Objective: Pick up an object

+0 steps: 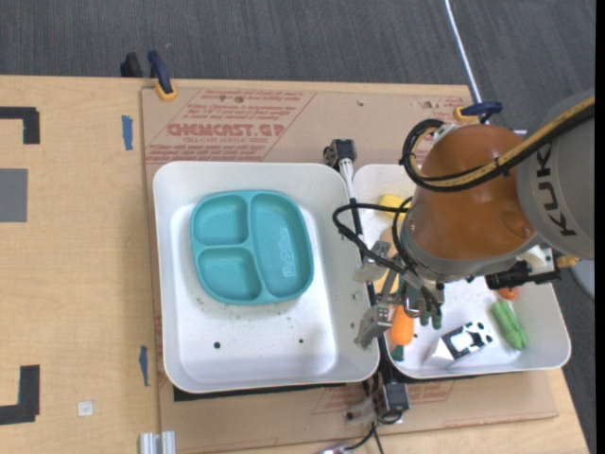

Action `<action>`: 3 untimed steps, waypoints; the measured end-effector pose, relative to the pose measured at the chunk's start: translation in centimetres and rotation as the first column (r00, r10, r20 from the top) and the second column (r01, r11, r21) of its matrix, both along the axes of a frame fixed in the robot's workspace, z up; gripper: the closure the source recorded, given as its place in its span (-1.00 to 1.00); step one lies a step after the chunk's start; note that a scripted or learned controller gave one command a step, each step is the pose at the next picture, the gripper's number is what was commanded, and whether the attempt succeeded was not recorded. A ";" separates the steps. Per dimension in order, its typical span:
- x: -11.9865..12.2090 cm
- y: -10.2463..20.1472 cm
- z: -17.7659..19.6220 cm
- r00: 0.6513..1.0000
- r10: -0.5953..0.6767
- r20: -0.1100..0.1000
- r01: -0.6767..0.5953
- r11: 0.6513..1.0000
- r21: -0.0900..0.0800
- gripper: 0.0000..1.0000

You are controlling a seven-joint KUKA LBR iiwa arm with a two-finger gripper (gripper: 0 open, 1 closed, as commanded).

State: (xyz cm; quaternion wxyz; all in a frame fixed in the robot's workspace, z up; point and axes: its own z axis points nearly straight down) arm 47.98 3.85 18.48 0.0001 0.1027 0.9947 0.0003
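Where the board reads "CHEMCAST", arm lettered "KU", pincer over an orange carrot, grip impossible to tell.

The arm hides much of the right bin; a yellow object shows partly.

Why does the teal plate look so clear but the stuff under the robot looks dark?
In the camera view, even light leaves the teal plate sharp with no strong glare; the arm throws shadow on the right bin, dimming the orange piece by the gripper.
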 end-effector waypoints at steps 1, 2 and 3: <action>0.0 0.0 0.0 1.000 0.000 0.000 0.000 1.000 0.000 -1.00; 0.0 0.0 0.0 1.000 0.000 0.000 0.000 1.000 0.000 -1.00; 0.0 0.0 0.0 1.000 0.000 0.000 0.000 1.000 0.000 -1.00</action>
